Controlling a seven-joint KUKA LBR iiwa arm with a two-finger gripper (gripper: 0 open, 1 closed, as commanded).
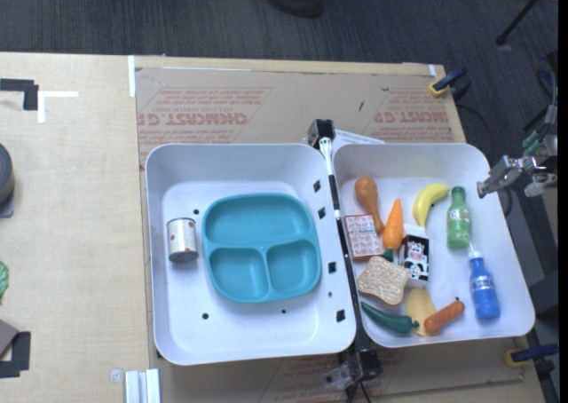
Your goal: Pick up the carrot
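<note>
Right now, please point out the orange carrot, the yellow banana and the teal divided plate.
orange carrot (393, 225), camera view, mid body.
yellow banana (429, 199), camera view, middle of curve.
teal divided plate (257, 217), camera view, large upper compartment.

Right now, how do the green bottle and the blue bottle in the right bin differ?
The green bottle lies higher in the view, beside the banana; the blue bottle lies lower, near the bin's outer wall. The green bottle has a white label band and green cap; the blue bottle has a pale neck and upper part above a blue body. Both lie lengthwise in the right bin, caps pointing up the view.
</note>
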